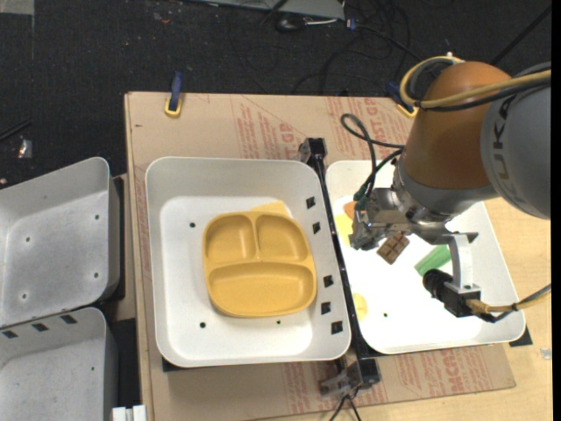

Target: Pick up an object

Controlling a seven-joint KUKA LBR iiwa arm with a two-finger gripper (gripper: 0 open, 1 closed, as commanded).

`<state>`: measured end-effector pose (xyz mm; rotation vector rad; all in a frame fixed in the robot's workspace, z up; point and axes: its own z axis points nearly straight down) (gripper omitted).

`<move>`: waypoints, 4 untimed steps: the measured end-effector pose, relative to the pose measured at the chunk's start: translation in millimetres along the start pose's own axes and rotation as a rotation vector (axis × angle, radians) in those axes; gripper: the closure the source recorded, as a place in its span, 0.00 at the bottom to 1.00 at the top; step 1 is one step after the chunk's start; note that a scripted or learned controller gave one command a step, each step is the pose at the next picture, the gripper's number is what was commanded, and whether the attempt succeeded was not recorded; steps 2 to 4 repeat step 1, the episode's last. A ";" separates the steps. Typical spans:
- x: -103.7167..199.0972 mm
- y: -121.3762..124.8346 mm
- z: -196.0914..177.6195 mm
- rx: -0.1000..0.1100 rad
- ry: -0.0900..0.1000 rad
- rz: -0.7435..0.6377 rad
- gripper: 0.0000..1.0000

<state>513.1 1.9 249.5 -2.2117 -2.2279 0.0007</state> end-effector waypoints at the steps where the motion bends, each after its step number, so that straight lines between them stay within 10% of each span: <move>1: 52.5 -7.3 16.3 0.000 0.000 0.000 1.00; 4: 52.5 -7.3 16.3 0.000 0.000 0.000 1.00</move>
